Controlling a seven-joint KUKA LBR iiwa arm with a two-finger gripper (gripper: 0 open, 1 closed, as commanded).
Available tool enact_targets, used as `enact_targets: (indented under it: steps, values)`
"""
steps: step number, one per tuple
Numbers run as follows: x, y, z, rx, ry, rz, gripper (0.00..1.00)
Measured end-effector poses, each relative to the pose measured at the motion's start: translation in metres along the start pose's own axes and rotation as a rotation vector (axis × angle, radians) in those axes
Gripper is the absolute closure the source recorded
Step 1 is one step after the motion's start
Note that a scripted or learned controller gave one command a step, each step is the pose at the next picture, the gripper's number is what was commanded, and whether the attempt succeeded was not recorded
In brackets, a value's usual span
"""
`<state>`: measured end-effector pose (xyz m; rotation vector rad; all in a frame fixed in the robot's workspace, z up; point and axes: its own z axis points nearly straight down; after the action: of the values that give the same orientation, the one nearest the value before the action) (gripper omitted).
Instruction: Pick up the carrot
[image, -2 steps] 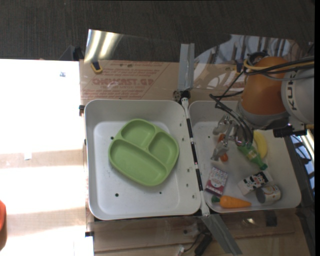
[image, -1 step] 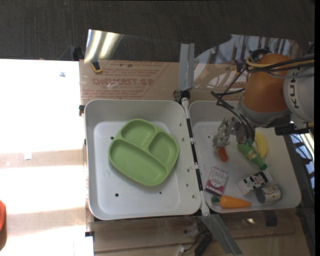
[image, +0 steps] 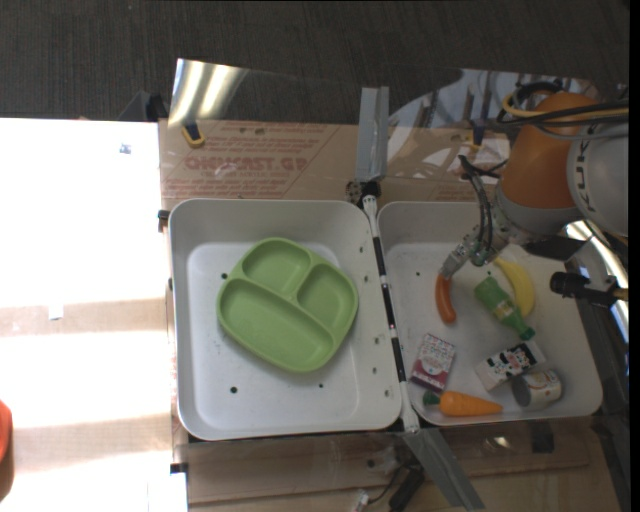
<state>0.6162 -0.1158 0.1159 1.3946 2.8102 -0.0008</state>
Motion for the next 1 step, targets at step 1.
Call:
enact_targets:
  steps: [1]
  values:
    - [0.0001, 0.0001, 0.0, 0.0, 0.0, 0.0, 0.0]
